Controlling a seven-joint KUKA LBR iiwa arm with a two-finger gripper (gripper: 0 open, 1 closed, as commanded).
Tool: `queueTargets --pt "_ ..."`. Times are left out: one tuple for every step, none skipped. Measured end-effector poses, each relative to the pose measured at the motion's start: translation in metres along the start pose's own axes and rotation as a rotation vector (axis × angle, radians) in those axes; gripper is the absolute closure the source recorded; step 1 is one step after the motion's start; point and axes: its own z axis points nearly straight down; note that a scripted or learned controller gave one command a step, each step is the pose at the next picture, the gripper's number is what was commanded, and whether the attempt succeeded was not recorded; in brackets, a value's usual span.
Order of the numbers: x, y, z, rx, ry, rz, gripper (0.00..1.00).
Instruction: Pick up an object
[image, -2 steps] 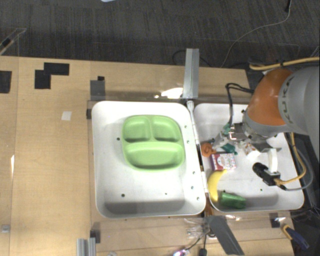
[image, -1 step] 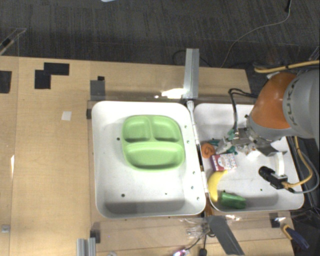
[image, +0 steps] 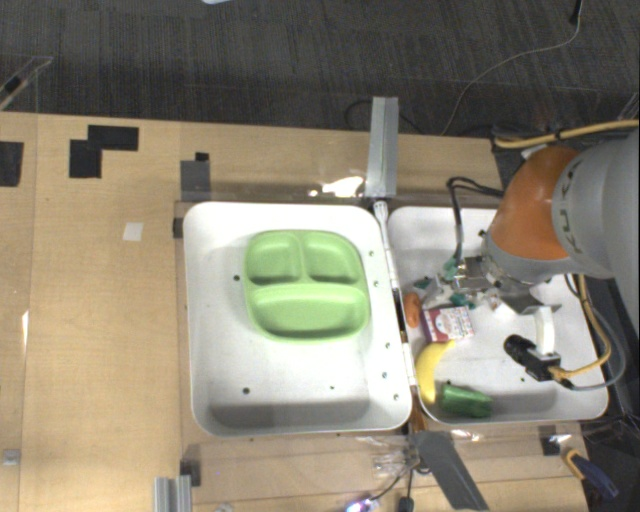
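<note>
My gripper (image: 457, 283) hangs low in the right bin (image: 575, 400), near that bin's left-centre, under the grey wrist with its orange band. Just below it lies a small pink and white packet (image: 449, 323), close to the gripper or touching it; I cannot tell which. A yellow banana (image: 428, 370) lies along the bin's left wall in front of the packet. A green cylinder (image: 463, 401) rests on its side at the front wall. A small orange item (image: 411, 307) sits against the left wall.
The left bin (image: 215, 390) holds a light green divided plate (image: 304, 282) at its middle. A metal post (image: 383, 150) rises at the back between the two bins. The arm covers the right bin's back right part.
</note>
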Motion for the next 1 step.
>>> queueTargets --pt "0.0022 0.0027 -0.0122 -0.005 0.005 -0.001 1.0"
